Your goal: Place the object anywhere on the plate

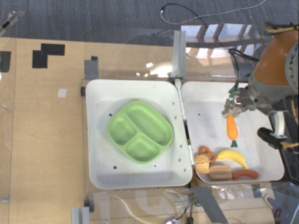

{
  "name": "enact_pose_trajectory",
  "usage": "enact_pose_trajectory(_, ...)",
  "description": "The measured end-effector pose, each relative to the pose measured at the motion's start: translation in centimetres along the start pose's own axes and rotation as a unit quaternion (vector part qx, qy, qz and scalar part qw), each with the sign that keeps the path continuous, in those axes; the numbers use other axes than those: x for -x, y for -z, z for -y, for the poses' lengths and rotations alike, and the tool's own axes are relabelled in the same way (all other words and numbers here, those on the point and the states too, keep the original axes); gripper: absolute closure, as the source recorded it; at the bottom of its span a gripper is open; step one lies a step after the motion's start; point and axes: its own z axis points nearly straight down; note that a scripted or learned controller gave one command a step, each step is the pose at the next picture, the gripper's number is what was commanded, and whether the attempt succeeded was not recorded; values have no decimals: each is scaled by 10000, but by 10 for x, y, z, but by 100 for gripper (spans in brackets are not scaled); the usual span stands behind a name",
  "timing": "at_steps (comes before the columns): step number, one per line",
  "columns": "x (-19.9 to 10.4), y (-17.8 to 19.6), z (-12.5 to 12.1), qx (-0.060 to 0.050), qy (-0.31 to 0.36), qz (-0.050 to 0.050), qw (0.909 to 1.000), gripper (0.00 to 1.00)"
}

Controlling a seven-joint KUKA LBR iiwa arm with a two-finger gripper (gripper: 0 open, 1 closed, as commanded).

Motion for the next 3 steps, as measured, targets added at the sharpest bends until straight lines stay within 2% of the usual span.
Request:
enact_pose_trajectory(1,-76,-3,-16,0,674,-6,9977,100)
enact_pose_trajectory(2,-149,-3,-27,4,873,-7,9962,100)
enact_pose_trajectory(3,-195,-4,-17,-1,2978,-10,9546,100)
